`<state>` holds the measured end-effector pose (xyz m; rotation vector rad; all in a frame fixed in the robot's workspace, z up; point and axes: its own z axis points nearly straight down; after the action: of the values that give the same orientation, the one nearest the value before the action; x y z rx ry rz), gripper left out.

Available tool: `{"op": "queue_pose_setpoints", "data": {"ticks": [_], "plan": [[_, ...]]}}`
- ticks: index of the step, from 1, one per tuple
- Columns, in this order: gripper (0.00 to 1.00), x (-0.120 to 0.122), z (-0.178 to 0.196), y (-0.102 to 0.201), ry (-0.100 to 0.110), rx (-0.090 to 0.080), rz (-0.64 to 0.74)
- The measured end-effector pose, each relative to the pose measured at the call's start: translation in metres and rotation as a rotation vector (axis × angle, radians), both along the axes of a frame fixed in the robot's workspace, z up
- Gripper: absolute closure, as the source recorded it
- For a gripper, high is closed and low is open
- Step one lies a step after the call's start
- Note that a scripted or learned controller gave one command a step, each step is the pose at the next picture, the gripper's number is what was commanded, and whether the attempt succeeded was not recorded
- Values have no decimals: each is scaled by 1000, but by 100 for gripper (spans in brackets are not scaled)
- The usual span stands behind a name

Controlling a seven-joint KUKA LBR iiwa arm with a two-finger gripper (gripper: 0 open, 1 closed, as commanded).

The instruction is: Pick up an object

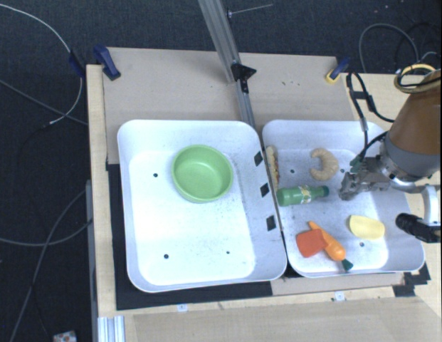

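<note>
Camera view looks down at a slant on a worktop (171, 84) that carries two white bins side by side. The arm (418, 130) reaches in from the right over the right bin (295, 137), and its jaws hang low above the bin floor, in the right half of it. Whether the jaws are open or closed cannot be told: they show as a small dark metal cluster, and nothing is seen between them.

All the loose things in this bin lie near the jaws. The croissant (324, 162) lies just to their left and slightly toward the far wall. The green bottle (302, 194) lies on its side further left, level with the jaws, its cap end pointing toward them, with a clear strip of bin floor between. The yellow piece (366, 226) lies just on the near side of the jaws, a little to the right, apart from them. The red piece (310, 243) and the carrot (333, 248) lie on the near side and to the left, touching each other, the carrot's green tip toward the near wall. A tan stick (272, 166) lies along the bin's left wall, the farthest thing from the jaws in this bin.

The left bin (135, 191) lies well to the left of the jaws and holds a green bowl (202, 173), upright, in its far half.
</note>
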<state>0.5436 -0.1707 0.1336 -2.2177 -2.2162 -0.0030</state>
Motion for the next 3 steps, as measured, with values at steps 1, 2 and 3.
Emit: {"op": "queue_pose_setpoints", "data": {"ticks": [1, 2, 3], "plan": [[100, 8, 48, -3, -10, -7, 1], [100, 10, 105, -3, -13, -7, 2], [100, 5, 96, 47, 5, 2, 6]]}}
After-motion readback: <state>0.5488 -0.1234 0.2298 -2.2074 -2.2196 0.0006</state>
